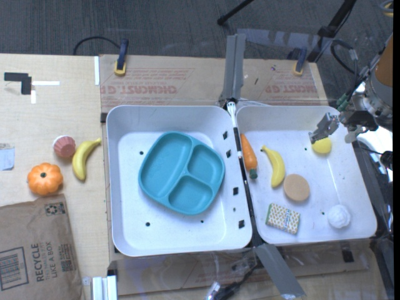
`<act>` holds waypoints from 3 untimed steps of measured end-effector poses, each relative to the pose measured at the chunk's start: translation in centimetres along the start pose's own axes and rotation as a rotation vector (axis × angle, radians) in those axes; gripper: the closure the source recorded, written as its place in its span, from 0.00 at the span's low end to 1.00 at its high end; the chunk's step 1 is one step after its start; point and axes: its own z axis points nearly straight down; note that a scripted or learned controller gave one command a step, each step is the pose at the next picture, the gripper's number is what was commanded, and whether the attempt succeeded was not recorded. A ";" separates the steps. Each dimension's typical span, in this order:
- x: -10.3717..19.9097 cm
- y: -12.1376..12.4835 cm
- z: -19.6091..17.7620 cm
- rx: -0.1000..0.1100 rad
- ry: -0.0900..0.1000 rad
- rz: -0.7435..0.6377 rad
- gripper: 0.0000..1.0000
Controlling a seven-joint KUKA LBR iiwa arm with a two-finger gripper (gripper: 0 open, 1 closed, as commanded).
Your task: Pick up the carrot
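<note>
The carrot [249,155] is orange with a green stem end and lies along the left wall of the right bin [359,230]. My gripper [325,130] hangs over the far right part of that bin, just above a yellow lemon [322,146]. It is well to the right of the carrot, about a bin's half-width away. Nothing shows between its fingers.
In the right bin lie a banana [274,166], a tan round biscuit [297,188], a cracker packet [282,218] and a white ball [339,216]. The left bin [119,167] holds a blue divided plate [181,172]. On the bench at left are a pumpkin [45,179], another banana [83,158] and a pink cupcake [64,147].
</note>
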 end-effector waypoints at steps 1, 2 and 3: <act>5.4 3.1 10.2 -0.001 0.000 -0.257 0.00; 4.4 4.2 18.0 -0.004 0.000 -0.513 0.00; 4.2 4.2 17.4 -0.002 0.001 -0.508 1.00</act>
